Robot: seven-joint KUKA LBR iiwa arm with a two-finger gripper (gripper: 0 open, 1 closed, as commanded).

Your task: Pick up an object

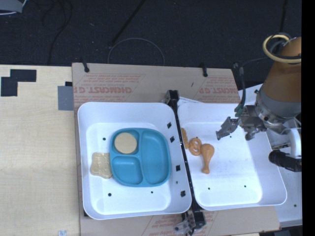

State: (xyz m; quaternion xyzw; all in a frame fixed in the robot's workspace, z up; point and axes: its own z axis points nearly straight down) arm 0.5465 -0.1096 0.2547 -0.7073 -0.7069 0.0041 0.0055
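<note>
Tool (237, 127) open, empty, above right bin (256, 191).

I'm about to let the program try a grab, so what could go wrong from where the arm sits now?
1. The drumstick and pretzel lie touching in the right bin, so a grab might catch both or nudge one away.
2. Both sit near the divider wall between the bins; a descent there may clip it.
3. The gripper hangs off to the right of them, so a straight drop would likely close on nothing.
</note>
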